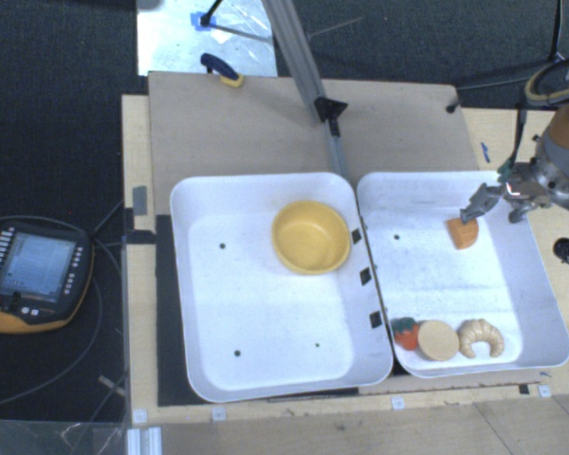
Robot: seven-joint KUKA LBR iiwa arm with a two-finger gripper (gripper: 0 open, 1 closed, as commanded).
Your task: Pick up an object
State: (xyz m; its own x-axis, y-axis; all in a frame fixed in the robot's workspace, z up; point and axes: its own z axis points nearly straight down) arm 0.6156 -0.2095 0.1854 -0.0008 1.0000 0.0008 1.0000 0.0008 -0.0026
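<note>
1. The bench (266, 121) is a pale tan board, set on a floor of dark carpet (47, 83) that shows on the left and along the top.
2. Two shallow white bins sit side by side on it: the left bin (266, 349) and the right bin (427, 273), their inner rims touching, with small black clips along the join.
3. A yellow bowl (310, 236) stands upright in the left bin, near its upper right corner.
4. In the right bin, an orange piece (464, 232) lies toward the upper right.
5. Along the right bin's lower edge lie a red and green piece (404, 332), a tan disc (436, 340) and a croissant (481, 337), close together in a row.
6. The arm (564, 150) comes in from the right; its gripper (476, 207) is tilted down to the left, the tip just above the orange piece and seeming to touch its top edge.
7. Whether the fingers are wide or narrow I cannot tell; they blur together at this size.
8. A grey pole (299, 45) slants across the top of the bench, ending in a black clamp (329, 110).
9. A teach pendant (28, 273) with a lit screen lies on the carpet at the left, its cable looping beside it.
10. A bright patch of floor (199, 17) shows beyond the bench's top edge.
</note>
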